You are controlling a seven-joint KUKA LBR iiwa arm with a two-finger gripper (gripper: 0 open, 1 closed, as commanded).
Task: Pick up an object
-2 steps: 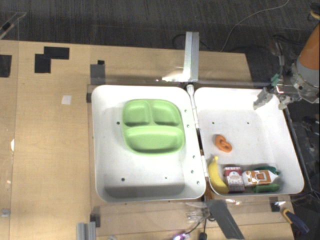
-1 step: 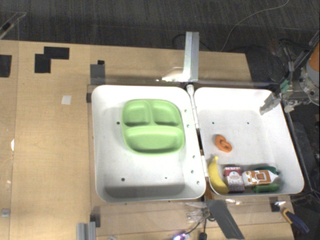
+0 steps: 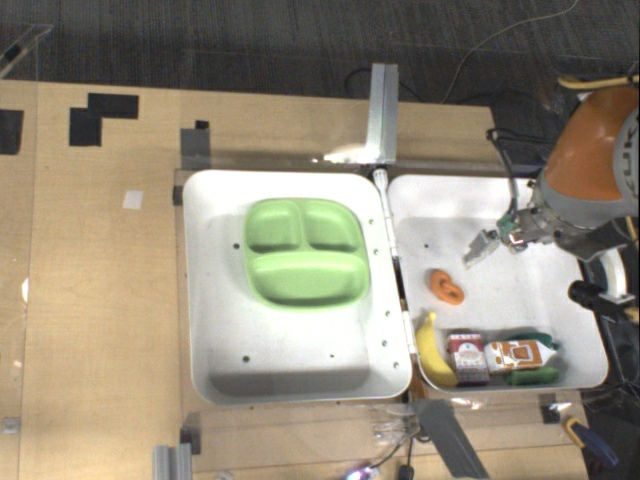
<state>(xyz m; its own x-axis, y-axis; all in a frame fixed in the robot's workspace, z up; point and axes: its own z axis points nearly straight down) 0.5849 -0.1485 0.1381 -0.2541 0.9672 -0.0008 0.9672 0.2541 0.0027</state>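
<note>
**Gripper over the right bin, objects along its front wall**

Gripper (image 3: pixel 483 247) hangs above the right bin (image 3: pixel 440 203), in its rear half, with the arm (image 3: pixel 590 163) reaching in from the right. Its fingers (image 3: pixel 476 252) point toward the bin's left wall and slightly forward; nothing lies between them, and how wide the jaws stand cannot be told.

Just in front of the gripper, apart from it, a small orange piece (image 3: pixel 447 287) lies on the bin floor, its long axis running from rear-left to front-right. A banana (image 3: pixel 431 351) lies in the front-left corner, its long axis running front to back, curved, with its stem end toward the rear. Beside it, along the front wall, a dark red packet (image 3: pixel 467 358) touches the banana, and an orange-and-white box (image 3: pixel 517 353) lies lengthwise left to right, with a green item (image 3: pixel 532 375) against its front edge.

The left bin (image 3: pixel 215 298) holds a green divided plate (image 3: pixel 304 251), lying flat near the middle.
</note>
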